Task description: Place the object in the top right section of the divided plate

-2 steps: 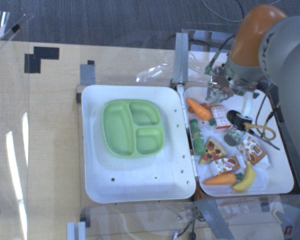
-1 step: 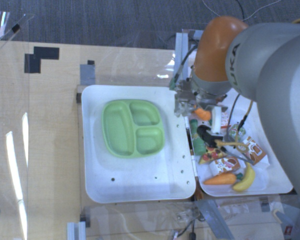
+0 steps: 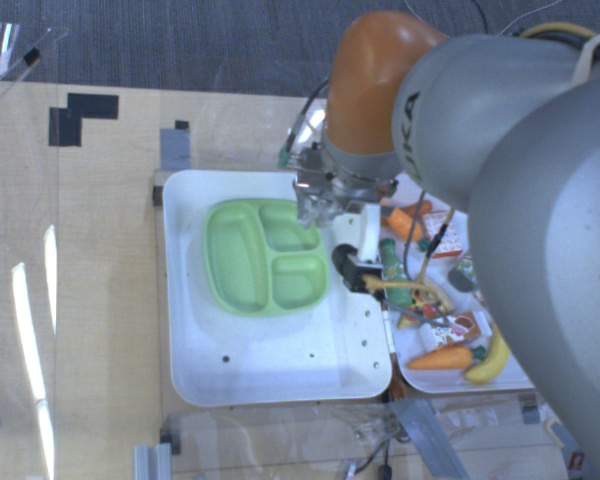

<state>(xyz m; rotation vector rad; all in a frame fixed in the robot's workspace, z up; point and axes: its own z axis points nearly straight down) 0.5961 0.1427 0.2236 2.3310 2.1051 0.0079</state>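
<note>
Gripper (image 3: 315, 208) hovers over top right section of green divided plate (image 3: 265, 258), at plate's upper right rim. Can't tell whether it's open, closed, or carrying the object. Candidate items, carrot (image 3: 440, 358) and banana (image 3: 490, 360), lie well right of plate, in right bin (image 3: 420, 373)

bright, glare streaks left, arm perhaps blurred.
</note>
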